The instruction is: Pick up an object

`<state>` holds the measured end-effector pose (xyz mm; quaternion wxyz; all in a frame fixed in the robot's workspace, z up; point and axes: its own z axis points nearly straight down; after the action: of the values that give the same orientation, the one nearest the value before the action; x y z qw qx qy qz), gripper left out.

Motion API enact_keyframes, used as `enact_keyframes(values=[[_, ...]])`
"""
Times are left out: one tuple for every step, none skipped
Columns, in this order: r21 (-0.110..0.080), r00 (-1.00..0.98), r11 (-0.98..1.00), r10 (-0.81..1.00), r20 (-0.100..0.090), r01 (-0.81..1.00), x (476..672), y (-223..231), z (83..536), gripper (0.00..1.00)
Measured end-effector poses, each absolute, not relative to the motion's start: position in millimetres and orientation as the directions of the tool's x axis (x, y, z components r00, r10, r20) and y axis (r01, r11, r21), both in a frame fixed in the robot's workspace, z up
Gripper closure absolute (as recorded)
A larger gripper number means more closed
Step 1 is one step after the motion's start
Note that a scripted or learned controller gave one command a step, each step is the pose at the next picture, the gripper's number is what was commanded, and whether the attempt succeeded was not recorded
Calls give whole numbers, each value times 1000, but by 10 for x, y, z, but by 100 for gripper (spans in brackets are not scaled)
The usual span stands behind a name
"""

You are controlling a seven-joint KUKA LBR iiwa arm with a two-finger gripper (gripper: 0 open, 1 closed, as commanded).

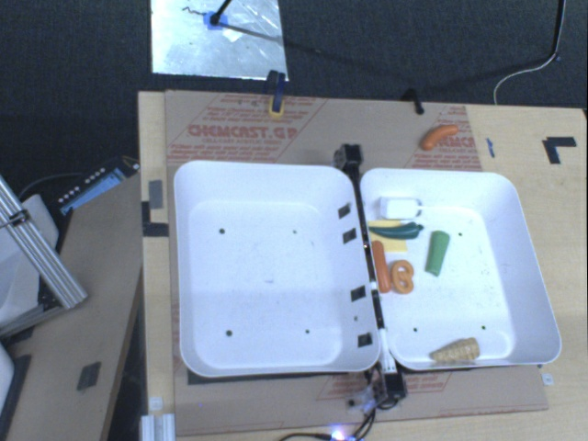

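Observation:
The right bin (514, 246) holds several small objects near its left wall. A white block (399, 207) lies at the top, with a dark teal curved piece (397, 231) and a yellow flat piece (390, 243) just below it. An orange pretzel-shaped object (393, 274) sits under those. A green cylinder (437, 253) lies tilted to their right. A tan cone-like object (456, 350) rests by the bin's front wall.
The left bin (266, 265) stands beside the right one, joined by a black clipped seam (364, 255). An orange sausage-shaped item (439, 136) lies on the cardboard behind the right bin. A yellow-and-blue clamp (275, 95) sits at the board's back edge.

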<state>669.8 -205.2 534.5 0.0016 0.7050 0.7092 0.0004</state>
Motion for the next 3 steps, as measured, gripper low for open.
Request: enact_keyframes(values=[[3,-1,1,1000,-1,1000,6463,-2065,5359,100],[3,0,0,1000,-1,1000,6190,-2066,5358,100],[4,-6,6,1000,-2,1000,6703,-2052,5345,100]])
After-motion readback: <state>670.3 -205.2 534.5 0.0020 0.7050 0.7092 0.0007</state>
